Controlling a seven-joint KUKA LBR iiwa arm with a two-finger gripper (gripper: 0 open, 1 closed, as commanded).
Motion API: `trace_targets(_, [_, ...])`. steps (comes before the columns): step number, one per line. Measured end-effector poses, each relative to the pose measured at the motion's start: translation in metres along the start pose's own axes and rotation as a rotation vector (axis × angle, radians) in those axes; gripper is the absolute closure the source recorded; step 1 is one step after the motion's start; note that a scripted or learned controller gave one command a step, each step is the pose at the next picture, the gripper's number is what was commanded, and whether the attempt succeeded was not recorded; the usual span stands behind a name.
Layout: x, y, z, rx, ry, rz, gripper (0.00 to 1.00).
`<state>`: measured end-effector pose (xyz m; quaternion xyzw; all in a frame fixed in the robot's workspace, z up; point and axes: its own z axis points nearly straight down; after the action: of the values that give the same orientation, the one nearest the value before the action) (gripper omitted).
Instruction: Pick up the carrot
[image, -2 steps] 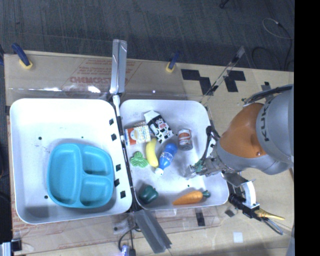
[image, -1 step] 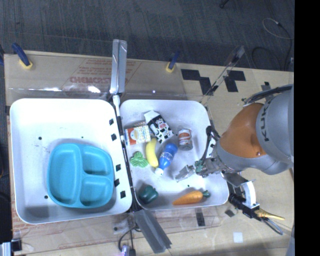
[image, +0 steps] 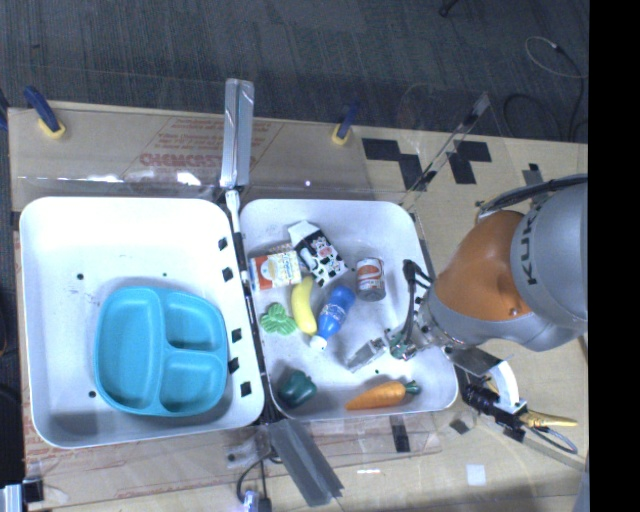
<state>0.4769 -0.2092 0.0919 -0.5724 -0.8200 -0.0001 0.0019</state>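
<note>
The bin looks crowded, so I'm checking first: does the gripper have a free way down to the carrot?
Probably yes. The carrot lies alone near the right bin's front wall, nothing on top of it. The gripper hovers just behind it. The wall close alongside may cramp the grasp.

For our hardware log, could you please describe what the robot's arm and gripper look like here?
The arm is bulky and rounded: a grey shell with dark lettering, then a broad orange band above a grey wrist. The gripper is small, of silvery metal with dark parts, with thin dark cabling beside it.
</note>
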Motion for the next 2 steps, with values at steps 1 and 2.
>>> trace_targets(1, [0.0001,0.0004,-0.0098,0.001,0.0,-0.005,1.0])
trace_targets(2, [0.0039,0.0018,-0.0053,0.0,-0.001,-0.208,1.0])
